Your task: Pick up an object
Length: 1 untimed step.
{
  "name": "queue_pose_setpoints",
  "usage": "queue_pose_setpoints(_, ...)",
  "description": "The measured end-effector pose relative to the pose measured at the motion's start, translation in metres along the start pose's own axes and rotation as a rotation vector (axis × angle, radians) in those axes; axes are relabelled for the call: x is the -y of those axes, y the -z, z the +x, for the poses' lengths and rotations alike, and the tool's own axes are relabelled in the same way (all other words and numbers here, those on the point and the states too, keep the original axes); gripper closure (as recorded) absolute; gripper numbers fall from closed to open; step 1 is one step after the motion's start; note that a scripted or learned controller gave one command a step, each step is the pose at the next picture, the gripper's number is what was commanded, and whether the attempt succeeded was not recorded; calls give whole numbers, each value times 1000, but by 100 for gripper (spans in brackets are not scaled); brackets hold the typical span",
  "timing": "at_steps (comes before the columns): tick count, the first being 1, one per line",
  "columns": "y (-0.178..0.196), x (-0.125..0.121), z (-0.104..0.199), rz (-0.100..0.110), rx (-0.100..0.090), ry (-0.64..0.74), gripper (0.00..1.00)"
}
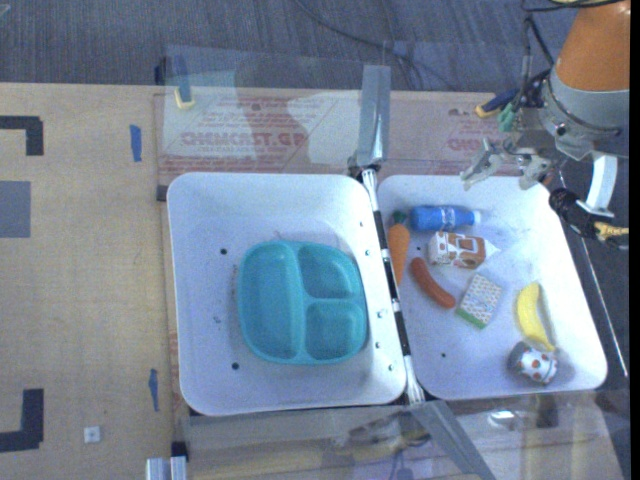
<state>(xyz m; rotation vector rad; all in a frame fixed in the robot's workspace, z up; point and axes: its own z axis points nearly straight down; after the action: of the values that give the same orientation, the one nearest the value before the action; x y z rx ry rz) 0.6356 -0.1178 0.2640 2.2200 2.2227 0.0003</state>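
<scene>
**A:** Where are the things you could pick up?

**B:** You see them all in the right bin (570, 258). Take the blue bottle (443, 217) as your mark: it lies on its side at the bin's far edge. Just left of it and toward you lies the carrot (399, 251). Directly below the bottle sits a small brown-and-white carton (458, 251), and below that, slanting, a red sausage (432, 282). Right of the sausage you find a checkered packet (480, 300), then a banana (531, 315), and nearest you a small round white-and-red thing (536, 364).

**A:** And the gripper?

**B:** The gripper (506, 166) hangs right of the bottle and beyond it, over the bin's far rim. Its fingers (480, 171) are spread apart with nothing between them.

**A:** What else?

**B:** Left of the bottle, the left bin (200, 218) holds a teal divided tray (302, 302).
</scene>
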Motion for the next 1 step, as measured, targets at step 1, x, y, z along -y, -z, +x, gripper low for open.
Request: queue_pose_setpoints(1, -90, 57, -30, -1, 0, -120, 0)
